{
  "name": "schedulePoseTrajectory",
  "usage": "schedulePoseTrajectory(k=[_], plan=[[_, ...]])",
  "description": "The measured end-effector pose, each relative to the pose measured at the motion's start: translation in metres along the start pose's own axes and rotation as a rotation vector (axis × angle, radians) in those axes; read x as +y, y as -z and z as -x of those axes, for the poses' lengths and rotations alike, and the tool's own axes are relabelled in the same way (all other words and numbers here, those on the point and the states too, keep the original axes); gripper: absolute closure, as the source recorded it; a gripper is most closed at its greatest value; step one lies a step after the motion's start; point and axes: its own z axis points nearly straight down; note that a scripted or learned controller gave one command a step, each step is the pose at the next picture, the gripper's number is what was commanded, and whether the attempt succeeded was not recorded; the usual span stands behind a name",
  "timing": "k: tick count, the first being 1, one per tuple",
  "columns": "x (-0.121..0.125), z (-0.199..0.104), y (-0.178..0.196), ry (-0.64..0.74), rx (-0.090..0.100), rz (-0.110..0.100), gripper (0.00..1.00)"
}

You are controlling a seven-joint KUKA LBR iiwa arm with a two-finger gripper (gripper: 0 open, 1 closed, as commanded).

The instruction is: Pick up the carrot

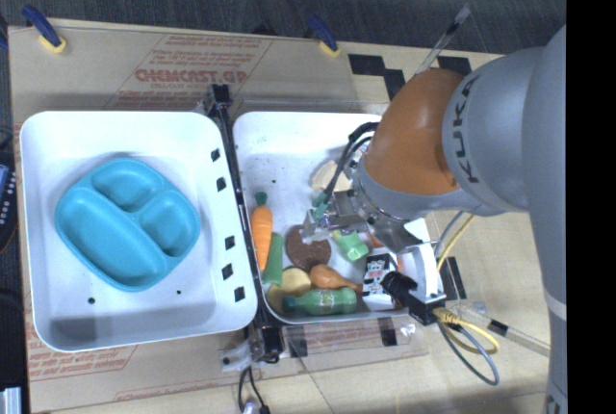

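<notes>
A: Start at the near edge; what lies along the front of the right bin [289, 128]?

B: A green bottle [322, 302] lies on its side against the front wall; just behind it sit a yellowish potato-like piece [295, 281] and a toy drumstick [332, 278]; a round brown piece [308, 251] is a little further back, with a green strip [275, 258] standing along its left.

A: And the carrot [261, 231]?

B: It lies lengthwise near the left wall of the right bin, green top pointing to the far side, narrow tip toward the near clutter; the green strip touches or almost touches its right flank; its far half is free on both sides.

A: Where is the end effector [324, 215]?

B: Under the orange band of the arm [423, 147], low over the middle of the right bin, to the right of the carrot and apart from it; I cannot tell whether it is spread or pressed together, since the wrist hides most of it; nothing orange is visible in it.

A: So which step is this?

B: I judge it the approach; the grasp is not yet made; the next move calls for a shift left until it is centred over the carrot, a turn to span its short width, then a straight descent, avoiding the green strip.

A: And further off?

B: The left bin [58, 138] holds 1 blue divided plate [127, 221]; beyond the 2 bins lies the table [183, 65] with its cardboard cover.
</notes>
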Motion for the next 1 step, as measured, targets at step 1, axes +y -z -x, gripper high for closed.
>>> schedulePoseTrajectory(k=[1], plan=[[0.0001,-0.0974,-0.0029,-0.123,0.003,-0.007,1.00]])
